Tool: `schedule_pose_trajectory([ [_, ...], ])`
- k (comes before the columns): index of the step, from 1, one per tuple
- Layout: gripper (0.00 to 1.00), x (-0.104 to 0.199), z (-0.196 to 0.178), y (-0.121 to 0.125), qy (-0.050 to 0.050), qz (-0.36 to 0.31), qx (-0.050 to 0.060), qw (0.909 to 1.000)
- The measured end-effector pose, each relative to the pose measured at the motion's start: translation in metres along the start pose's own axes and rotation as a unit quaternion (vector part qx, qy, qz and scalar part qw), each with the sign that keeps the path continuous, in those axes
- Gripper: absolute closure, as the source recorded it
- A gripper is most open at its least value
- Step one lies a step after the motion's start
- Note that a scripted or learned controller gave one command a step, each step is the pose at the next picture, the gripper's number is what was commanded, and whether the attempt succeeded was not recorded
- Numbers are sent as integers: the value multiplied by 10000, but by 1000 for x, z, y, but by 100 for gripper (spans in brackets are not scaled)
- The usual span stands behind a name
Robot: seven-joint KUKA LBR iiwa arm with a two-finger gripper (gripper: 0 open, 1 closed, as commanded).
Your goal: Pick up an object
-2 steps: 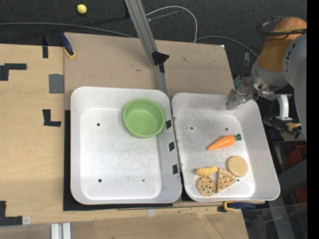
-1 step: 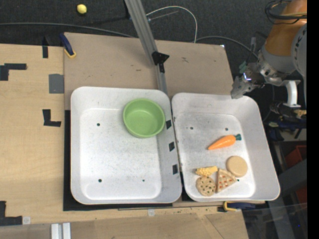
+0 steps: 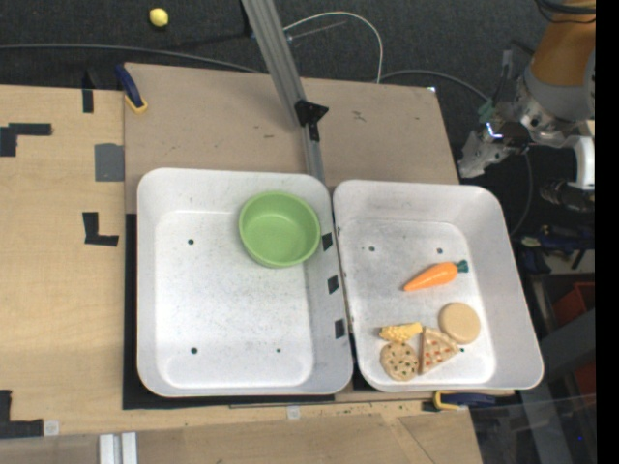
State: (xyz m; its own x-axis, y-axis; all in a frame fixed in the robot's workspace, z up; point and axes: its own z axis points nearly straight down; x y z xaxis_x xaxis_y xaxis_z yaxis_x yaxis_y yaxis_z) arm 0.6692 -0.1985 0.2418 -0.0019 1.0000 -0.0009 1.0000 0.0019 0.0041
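A wooden bench (image 3: pixel 58 259) (black tape marks) carries two white bins (image 3: pixel 174 356); dark carpet (image 3: pixel 77 8) behind holds a yellow ball (image 3: pixel 159 16).

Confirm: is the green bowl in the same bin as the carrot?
No. The green bowl sits in the left bin; the carrot lies in the right bin.

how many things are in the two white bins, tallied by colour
Green: 1, the round green plastic bowl in the left bin
Orange: 1, the orange toy carrot in the right bin
Tan or yellow: 4, the round tan biscuit, yellow corn piece, speckled round cookie, pizza slice
Total: 6
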Motion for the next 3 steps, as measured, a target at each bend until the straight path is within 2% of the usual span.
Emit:
schedule_pose_trajectory([
  [2,100,102,23,-30,12,-17,39,10000],
  [3,100,146,18,-52,13,-17,36,10000],
])
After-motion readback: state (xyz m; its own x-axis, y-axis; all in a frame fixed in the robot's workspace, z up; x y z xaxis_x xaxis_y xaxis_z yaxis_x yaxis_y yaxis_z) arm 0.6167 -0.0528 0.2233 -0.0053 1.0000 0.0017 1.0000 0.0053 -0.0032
